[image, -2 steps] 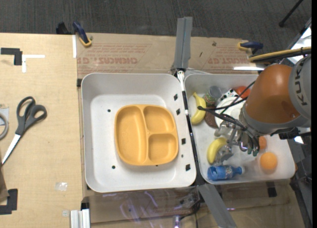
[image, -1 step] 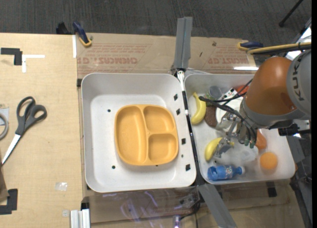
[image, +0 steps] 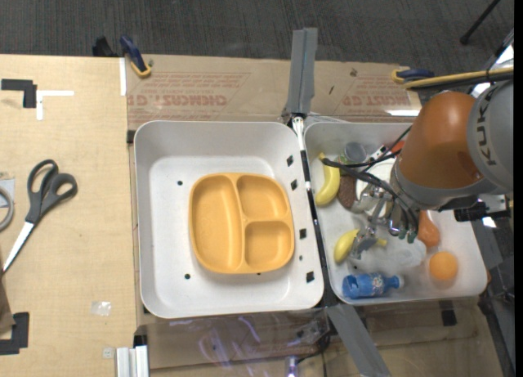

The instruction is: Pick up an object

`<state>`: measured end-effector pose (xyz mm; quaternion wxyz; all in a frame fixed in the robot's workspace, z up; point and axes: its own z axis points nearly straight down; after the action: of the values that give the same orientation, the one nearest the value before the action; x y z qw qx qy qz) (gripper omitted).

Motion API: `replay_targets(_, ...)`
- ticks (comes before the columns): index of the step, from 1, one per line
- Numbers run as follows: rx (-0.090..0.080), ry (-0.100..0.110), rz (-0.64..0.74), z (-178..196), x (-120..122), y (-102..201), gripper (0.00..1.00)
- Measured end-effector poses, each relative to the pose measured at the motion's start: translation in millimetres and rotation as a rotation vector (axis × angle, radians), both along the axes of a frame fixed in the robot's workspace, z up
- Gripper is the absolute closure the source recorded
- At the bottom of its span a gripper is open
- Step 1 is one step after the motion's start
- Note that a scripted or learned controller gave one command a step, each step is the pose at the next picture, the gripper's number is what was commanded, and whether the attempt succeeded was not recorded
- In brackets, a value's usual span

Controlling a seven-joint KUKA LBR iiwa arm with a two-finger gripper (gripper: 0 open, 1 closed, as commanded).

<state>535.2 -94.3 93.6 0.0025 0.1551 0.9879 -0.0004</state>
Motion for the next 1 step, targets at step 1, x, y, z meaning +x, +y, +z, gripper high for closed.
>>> replay_targets(1,0.0,0.002,-0.024,-0.9,-27.2,-11.6,0.0)
